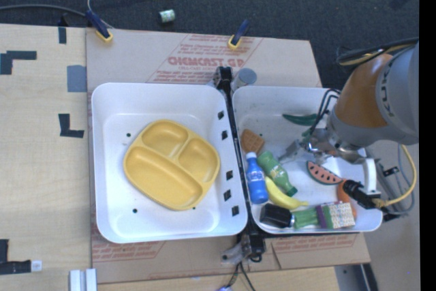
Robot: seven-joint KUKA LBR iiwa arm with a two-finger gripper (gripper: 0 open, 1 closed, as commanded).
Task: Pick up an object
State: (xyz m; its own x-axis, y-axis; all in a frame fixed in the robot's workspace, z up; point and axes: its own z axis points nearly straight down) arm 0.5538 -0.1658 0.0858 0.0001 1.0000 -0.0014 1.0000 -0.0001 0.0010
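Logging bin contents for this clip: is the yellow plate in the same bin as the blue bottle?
No. The yellow plate lies in the left bin, while the blue bottle lies in the right bin.

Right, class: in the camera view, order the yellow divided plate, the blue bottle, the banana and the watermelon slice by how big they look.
1. yellow divided plate, clearly largest
2. blue bottle
3. banana and watermelon slice: too alike to rank, and the banana is partly covered.
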